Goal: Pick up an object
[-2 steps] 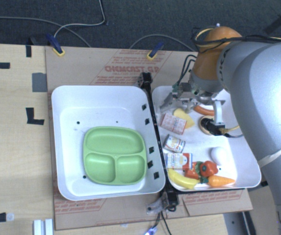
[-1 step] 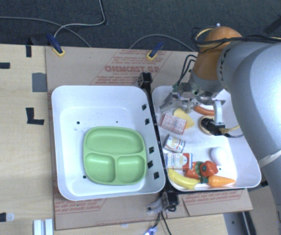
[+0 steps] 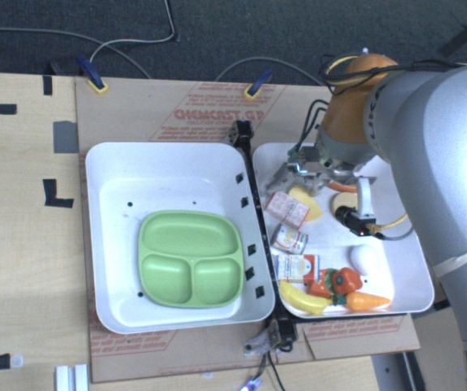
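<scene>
Cardboard-topped bench [image 3: 209, 112], green plate [image 3: 191, 257] left bin, toy food clutter [image 3: 331, 287] right bin

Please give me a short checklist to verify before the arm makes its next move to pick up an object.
1. Gripper is above the right bin: ok.
2. An object is held by the gripper: cannot tell.
3. Objects are available in the right bin, such as the banana and carrot: ok.
4. Green tray lies flat in the left bin: ok.
5. Objects are well separated for a clean grasp: not ok; the banana, tomato and carrot crowd together.
</scene>
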Controlling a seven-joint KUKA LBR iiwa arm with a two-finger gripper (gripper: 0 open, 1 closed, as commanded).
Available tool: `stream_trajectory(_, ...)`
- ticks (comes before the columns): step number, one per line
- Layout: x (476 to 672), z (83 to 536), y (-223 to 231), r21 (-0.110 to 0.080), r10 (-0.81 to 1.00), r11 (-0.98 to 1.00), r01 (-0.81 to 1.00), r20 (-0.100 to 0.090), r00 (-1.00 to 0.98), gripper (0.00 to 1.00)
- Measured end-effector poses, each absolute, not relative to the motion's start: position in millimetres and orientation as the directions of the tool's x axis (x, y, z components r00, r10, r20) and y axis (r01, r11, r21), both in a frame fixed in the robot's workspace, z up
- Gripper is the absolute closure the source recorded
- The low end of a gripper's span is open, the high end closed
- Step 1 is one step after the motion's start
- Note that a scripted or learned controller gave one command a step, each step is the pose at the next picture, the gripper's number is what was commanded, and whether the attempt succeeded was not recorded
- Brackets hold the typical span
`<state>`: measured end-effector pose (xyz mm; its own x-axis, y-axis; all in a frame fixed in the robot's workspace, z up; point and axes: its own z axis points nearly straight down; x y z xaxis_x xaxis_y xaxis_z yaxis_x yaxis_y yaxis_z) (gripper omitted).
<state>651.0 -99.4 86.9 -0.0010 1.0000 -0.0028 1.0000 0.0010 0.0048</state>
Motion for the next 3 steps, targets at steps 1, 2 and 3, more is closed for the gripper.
stream_trajectory(1,632.1,87.2,-102.5,0.006,1.000,0.002,1.000,-0.003,-0.002,0.00)
stream_trajectory(2,669.1,85.5,-111.8,0.003,1.000,0.002,1.000,-0.001,-0.002,0.00)
stream_trajectory(3,643.1,85.6,-97.0,0.001,1.000,0.001,1.000,-0.001,-0.001,0.00)
